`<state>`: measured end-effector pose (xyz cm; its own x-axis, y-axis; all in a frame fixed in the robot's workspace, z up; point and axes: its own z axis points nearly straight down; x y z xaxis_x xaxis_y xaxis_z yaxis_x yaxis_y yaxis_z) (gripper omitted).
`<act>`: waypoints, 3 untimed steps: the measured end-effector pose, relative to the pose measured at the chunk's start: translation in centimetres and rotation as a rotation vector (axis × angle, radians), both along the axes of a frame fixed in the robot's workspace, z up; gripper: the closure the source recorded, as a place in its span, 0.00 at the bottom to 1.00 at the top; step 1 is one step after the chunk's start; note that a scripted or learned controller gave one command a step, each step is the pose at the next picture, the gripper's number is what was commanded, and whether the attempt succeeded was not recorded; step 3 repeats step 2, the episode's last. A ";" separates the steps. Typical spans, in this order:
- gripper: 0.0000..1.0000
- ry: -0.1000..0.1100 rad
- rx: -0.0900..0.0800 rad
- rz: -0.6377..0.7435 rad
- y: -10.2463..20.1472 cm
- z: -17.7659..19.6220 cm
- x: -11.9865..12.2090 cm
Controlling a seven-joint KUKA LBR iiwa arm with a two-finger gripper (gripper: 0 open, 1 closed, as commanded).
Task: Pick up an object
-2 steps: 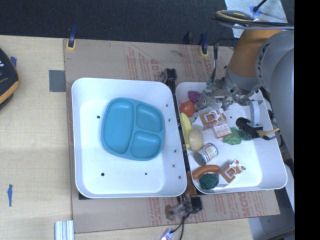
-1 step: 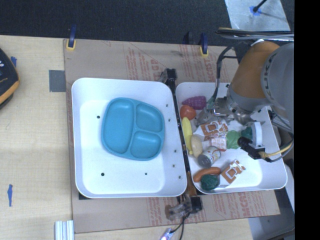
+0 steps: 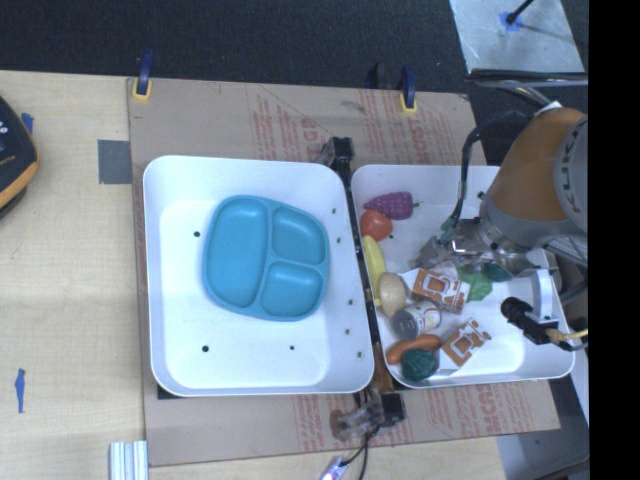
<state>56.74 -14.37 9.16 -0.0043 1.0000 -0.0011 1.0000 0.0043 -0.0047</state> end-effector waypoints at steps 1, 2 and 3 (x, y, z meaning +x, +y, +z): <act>1.00 0.002 -0.001 0.003 -0.1 1.0 0.0; 1.00 -0.003 0.002 0.001 7.5 10.1 0.9; 1.00 -0.003 0.002 0.001 7.5 10.1 0.9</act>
